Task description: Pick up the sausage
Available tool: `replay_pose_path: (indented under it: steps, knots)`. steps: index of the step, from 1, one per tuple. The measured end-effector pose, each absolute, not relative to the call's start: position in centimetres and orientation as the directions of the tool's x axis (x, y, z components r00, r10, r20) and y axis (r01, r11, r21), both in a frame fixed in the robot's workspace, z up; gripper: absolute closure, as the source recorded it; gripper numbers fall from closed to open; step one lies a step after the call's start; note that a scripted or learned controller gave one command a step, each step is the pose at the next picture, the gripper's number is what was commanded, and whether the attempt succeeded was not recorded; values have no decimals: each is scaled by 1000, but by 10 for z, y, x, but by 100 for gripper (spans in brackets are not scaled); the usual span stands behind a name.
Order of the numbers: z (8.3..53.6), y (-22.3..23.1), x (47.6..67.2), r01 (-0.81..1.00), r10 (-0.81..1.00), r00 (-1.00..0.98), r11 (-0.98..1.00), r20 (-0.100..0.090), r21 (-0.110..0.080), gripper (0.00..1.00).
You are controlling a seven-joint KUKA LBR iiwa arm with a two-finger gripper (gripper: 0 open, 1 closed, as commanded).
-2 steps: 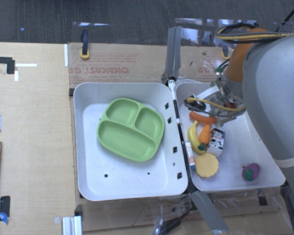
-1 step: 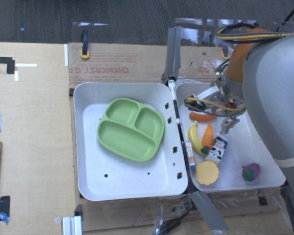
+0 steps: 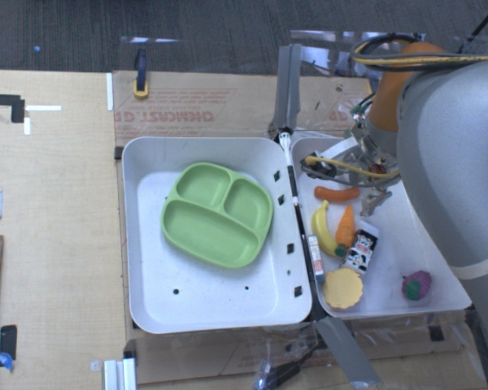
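Observation:
The sausage is a short reddish-orange link lying crosswise near the far left of the right bin. My gripper hangs low over that bin, just right of the sausage's right end and close to it. Whether it touches the sausage is unclear. The grey arm with its orange band covers the bin's right side and far corner.
Just in front of the sausage lie a banana and a carrot. Nearer the front are a small black-and-white carton, a round yellow biscuit and a purple piece. The left bin holds a green divided plate.

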State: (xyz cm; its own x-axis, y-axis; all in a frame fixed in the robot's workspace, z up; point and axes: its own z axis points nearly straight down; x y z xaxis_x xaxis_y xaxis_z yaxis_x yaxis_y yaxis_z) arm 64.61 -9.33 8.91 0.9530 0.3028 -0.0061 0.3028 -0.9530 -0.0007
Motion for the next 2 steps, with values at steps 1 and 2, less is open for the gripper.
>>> replay_pose_path:
  steps: [1,2]
  knots:
    - [95,-93,645,307,307,952,-952,-12,-3,100]
    - [95,-93,645,308,308,951,-951,-13,-3,0]
